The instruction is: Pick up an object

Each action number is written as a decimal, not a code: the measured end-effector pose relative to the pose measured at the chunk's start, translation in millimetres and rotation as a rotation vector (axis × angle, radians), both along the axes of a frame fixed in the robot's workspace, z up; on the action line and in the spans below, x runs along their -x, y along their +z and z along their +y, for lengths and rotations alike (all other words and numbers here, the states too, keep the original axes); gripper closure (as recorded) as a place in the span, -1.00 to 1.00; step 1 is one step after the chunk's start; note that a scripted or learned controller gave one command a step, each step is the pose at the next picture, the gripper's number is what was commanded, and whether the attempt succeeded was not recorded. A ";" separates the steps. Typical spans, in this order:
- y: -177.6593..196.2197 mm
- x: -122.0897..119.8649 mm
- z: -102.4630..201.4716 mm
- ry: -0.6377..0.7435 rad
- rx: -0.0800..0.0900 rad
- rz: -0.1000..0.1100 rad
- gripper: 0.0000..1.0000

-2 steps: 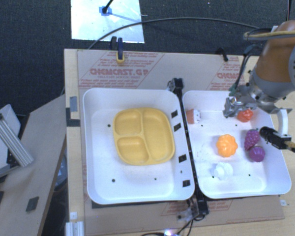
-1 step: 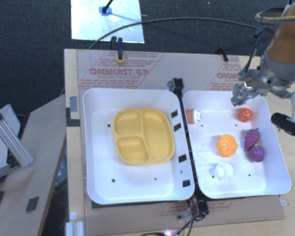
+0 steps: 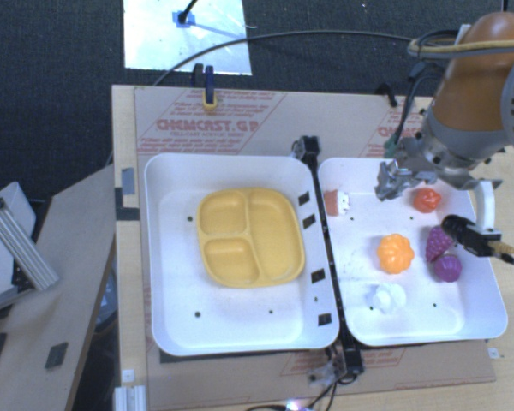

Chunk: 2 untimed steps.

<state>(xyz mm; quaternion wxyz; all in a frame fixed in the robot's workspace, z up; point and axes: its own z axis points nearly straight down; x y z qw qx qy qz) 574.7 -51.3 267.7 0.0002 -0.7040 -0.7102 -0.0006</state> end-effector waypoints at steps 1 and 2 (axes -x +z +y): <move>-14.7 5.0 51.5 0.000 0.000 0.000 1.00; -13.5 14.2 96.6 0.001 0.000 -0.001 1.00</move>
